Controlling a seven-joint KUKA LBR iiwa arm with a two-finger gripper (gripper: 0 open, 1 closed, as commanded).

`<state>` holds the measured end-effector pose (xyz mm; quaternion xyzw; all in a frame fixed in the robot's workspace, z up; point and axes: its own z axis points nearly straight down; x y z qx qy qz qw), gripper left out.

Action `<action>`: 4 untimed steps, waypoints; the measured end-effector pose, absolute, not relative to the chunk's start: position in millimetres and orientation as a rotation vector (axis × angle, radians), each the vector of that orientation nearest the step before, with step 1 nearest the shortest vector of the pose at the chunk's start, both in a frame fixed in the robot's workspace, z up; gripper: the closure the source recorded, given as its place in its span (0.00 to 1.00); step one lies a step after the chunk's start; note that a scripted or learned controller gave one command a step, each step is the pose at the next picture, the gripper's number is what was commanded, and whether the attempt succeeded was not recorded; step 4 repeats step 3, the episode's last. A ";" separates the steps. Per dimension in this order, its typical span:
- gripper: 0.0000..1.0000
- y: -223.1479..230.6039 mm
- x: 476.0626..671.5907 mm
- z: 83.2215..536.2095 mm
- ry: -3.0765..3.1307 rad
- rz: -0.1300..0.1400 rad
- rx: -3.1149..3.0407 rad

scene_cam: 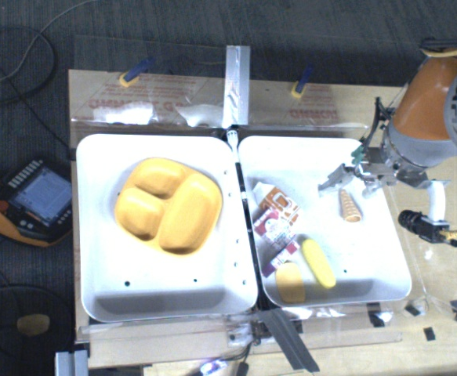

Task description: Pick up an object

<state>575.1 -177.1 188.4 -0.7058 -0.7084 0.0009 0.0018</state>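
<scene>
orange-banded and grey, the arm reaches in from the right, and its gripper (352, 180) sits low over the far right part of the right bin (314, 149). its fingers look spread, one dark tip jutting left, and nothing shows between them. just below them a small tan ice-cream cone (350, 206) lies on the bin floor, touching or almost touching the gripper; which, i cannot tell. its long axis runs far to near with a slight lean rightward, wide mouth at the near end and point toward the gripper. the pick looks not yet done: the cone rests flat, so closing and lifting remain. nearer the bin's front lie a yellow banana (318, 262), a yellow block (290, 281) and a red-and-white packet (275, 214). the left bin (95, 288) holds a big yellow bread-like lump (168, 204).
</scene>
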 end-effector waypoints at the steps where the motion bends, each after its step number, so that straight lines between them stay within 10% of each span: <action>1: 0.00 -130.7 488.7 89.1 -2.260 -0.007 -2.191; 2: 1.00 -130.0 490.5 97.8 -2.260 -0.011 -2.190; 3: 1.00 -53.6 512.0 251.8 -2.084 0.007 -2.351; 4: 1.00 -53.6 512.0 251.8 -2.084 0.007 -2.351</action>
